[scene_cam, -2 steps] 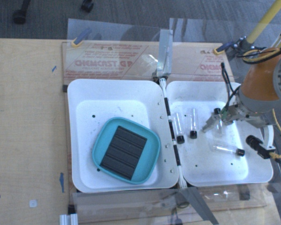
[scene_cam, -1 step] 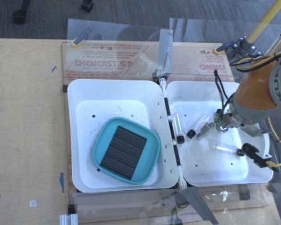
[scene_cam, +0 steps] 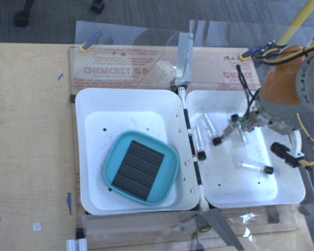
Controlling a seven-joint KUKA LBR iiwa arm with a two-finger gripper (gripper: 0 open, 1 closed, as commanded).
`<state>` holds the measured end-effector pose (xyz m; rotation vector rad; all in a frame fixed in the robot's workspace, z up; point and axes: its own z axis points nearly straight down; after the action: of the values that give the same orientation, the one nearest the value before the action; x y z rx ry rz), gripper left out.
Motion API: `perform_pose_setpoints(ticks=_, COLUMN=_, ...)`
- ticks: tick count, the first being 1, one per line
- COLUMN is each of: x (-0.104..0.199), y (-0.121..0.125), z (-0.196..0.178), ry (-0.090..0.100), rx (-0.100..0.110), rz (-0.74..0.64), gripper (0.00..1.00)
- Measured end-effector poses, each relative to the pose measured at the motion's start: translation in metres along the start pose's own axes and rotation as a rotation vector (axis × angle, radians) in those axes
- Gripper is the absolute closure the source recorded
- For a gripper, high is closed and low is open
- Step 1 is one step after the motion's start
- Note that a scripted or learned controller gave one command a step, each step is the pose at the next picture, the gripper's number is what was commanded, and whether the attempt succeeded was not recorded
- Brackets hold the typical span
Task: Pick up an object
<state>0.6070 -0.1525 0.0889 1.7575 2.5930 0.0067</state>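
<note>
Clear tubes [scene_cam: 254, 167] scattered around the hand [scene_cam: 235, 125], grip unreadable; teal tray [scene_cam: 167, 163] in left bin [scene_cam: 89, 140].

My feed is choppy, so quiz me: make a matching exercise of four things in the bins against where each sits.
Things:
1. teal tray
2. dark ribbed block
3. capped vial
4. gripper

Places:
A. lying alone toward the right bin's near right side
B. resting on the teal tray
C. on the left bin's floor
D. over the middle of the right bin, among clear tubes

Pairs: 1-C, 2-B, 3-A, 4-D
</note>
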Motion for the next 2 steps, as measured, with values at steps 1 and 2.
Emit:
perform_pose_setpoints(ticks=1, x=-0.0007, y=0.0012, z=-0.0114, ry=-0.001, rx=-0.005, rz=0.002, gripper=1.0)
perform_pose_setpoints(ticks=2, x=-0.0007, y=0.0011, z=-0.0112, ry=-0.001, rx=-0.004, rz=0.002, gripper=0.0)
